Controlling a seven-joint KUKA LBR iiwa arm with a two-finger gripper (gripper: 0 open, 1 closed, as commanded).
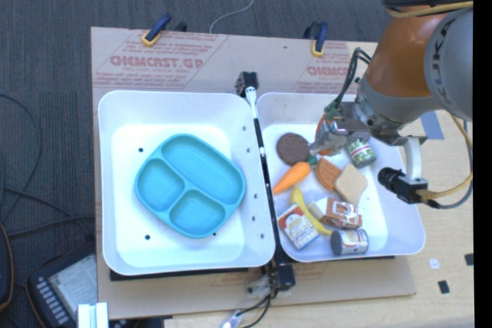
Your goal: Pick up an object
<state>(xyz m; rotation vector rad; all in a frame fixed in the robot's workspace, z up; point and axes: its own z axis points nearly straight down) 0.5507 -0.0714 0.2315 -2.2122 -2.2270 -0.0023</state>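
A brown board on grey carpet is bearing two white bins. The left bin (115,165) is holding a blue divided plate (190,185). The gripper (327,140) is hovering in the right bin (400,238), fingers spread with nothing between them, just above the toy carrot (292,177) and brown cookie (291,147).

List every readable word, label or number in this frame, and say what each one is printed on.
"CHEMCAST GP": red print on the brown board under the bins, upper left.
"CHEM...": the same print repeated on the board's upper right, cut off by the arm.
Labels on the small cans and food packets: too small to read.
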